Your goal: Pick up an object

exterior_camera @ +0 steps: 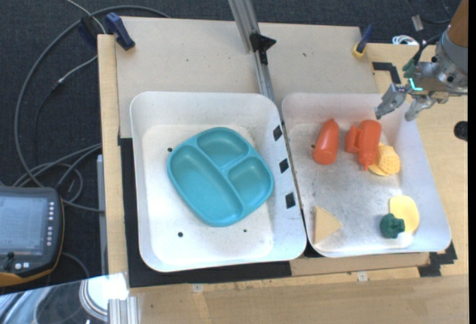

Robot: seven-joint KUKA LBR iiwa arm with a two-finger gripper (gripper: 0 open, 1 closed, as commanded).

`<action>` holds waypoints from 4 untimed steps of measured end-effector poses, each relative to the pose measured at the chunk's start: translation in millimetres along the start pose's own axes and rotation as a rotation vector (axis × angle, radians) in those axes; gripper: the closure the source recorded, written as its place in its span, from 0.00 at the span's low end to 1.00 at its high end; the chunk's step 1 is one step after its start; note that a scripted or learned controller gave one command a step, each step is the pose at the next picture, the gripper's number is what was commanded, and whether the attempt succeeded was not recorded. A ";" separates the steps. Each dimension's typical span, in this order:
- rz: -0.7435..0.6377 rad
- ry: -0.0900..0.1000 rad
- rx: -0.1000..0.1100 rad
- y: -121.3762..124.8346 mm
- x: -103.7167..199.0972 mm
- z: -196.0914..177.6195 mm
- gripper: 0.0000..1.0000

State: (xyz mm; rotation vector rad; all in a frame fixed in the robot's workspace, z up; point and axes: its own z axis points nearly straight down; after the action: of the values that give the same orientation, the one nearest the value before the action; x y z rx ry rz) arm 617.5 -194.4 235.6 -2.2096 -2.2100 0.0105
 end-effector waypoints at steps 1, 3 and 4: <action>-0.001 -0.002 -0.009 1.6 -0.1 -5.1 0.00; 0.000 -0.001 -0.001 2.8 2.3 101.5 0.00; 0.000 0.003 -0.008 5.0 3.9 140.8 0.00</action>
State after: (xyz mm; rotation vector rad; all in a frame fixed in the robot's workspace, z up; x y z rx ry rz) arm 620.2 -189.5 94.8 -2.2117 -2.2131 -0.0008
